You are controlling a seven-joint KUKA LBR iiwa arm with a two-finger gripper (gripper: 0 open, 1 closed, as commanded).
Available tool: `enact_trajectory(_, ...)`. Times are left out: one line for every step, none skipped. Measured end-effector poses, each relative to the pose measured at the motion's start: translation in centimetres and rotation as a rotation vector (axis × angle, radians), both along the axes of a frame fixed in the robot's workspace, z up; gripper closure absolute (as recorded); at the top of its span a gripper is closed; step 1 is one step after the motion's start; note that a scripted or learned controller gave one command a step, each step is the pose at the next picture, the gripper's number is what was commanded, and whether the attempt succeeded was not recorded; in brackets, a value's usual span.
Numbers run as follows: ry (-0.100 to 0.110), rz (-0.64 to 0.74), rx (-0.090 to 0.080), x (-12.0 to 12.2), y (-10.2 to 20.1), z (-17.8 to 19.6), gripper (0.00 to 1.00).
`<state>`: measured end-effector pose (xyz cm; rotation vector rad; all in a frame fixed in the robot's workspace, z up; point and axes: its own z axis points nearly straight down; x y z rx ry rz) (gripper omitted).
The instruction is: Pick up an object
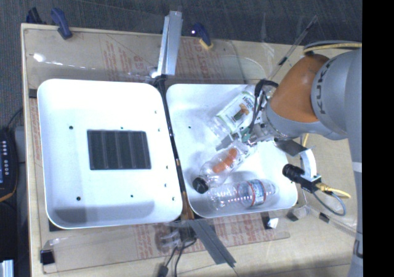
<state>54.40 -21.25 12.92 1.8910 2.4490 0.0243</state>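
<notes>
The right bin (191,116) holds three clear plastic items. A bottle with a black cap and orange contents (218,168) lies tilted in the middle. Along the front wall lies a second bottle with a blue and red label (246,192). A clear packet with green and orange print (236,112) rests toward the back. My gripper (251,135) hangs low over the bin's right side, between the packet and the orange-filled bottle, and its tip is lost among the clear plastic. The orange band of the arm (295,94) sits just to its right.
The left bin (61,109) holds a dark ribbed rectangular pad (118,149). A metal bar (169,42) stands at the back between the bins. Blue clamps (60,22) grip the bench's far edge. A black cable fitting (295,174) hangs beside the right bin's right wall.
</notes>
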Motion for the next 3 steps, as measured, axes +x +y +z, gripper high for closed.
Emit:
enact_trajectory(0.044, -0.343, 0.025, -0.4, 3.7, 1.6, 0.00)
enact_trajectory(0.037, -0.297, 0.025, -1.5, 1.4, -3.3, 0.00)
enact_trajectory(0.038, -0.293, 0.025, -1.5, 1.4, -2.3, 1.00)
